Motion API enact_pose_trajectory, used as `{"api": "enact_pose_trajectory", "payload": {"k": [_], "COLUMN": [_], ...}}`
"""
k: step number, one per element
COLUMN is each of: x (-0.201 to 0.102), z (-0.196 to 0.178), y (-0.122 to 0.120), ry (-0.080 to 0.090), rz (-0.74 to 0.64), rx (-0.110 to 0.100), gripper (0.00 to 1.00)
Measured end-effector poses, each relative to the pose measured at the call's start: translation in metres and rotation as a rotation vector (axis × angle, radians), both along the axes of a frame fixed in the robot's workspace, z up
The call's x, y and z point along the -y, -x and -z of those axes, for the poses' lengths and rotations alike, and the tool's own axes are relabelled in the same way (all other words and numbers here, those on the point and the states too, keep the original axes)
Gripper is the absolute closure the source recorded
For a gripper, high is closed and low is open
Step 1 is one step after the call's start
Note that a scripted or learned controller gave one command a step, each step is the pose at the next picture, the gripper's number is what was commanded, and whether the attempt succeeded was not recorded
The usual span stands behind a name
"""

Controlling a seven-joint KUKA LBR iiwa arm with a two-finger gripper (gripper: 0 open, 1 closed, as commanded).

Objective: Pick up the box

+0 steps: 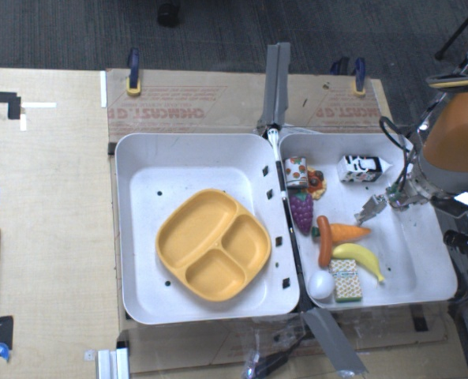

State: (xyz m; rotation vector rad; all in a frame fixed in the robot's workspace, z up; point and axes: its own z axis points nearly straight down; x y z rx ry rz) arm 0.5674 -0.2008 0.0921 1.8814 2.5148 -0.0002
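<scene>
Camera view, nearest edge of the right white bin [447, 287]: small green-and-tan cardboard box [346, 280] lying flat, long axis roughly 12 to 6, touching or just beside a white egg [320, 284] at its 9 o'clock. Just beyond, at its 12 to 1 o'clock, a yellow banana [360, 259]. Then an orange carrot [349, 231] lying across, and a red pepper [324, 245] standing lengthwise beside it. Purple plastic grapes [301, 212] against the bin's 9 o'clock wall.

Mid-bin, over bare floor: silvery two-finger gripper [373, 208], reaching in from 3 o'clock. Nothing seen in its hold; how far open, cannot tell at this size.

Farther back, 2 more candidates: a small red-and-white patterned box [296, 172] at the gripper's 10 o'clock, and a black-and-white carton [361, 168] near its 12 o'clock.

Left bin [131, 235]: a yellow 3-compartment plastic plate [212, 245].

Judged the likeliest target: the green-and-tan box, at the gripper's 7 o'clock, banana and carrot between. Closing across its short side probably needed, with egg and banana crowding it.
</scene>
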Motion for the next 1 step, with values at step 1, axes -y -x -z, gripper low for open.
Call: {"api": "enact_pose_trajectory", "payload": {"k": [1], "x": [-0.0518], "z": [-0.0171], "y": [-0.0416], "ry": [0.0], "rz": [-0.002], "rx": [0.001], "gripper": [0.0]}}
